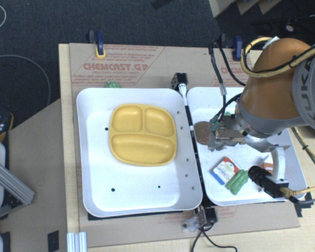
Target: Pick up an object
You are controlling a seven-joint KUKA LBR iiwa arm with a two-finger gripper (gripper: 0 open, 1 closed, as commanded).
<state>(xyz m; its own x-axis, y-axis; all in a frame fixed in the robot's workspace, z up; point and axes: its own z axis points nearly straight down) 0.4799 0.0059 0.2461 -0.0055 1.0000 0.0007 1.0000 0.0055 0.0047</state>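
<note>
Brown object [201, 133], gripper [219, 135] beside it

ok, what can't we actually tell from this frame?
- Claw: the arm's own wrist covers the fingers from above, so their state is unreadable.
- Brown object beside the claw: partly covered by it; identity and contact unclear.
- Right bin: the arm hides much of its floor.
- Small card: print too small to read.
- Green object: too small to identify.

Grey arm [283, 117] with broad orange band, yellow and black cables.
</note>
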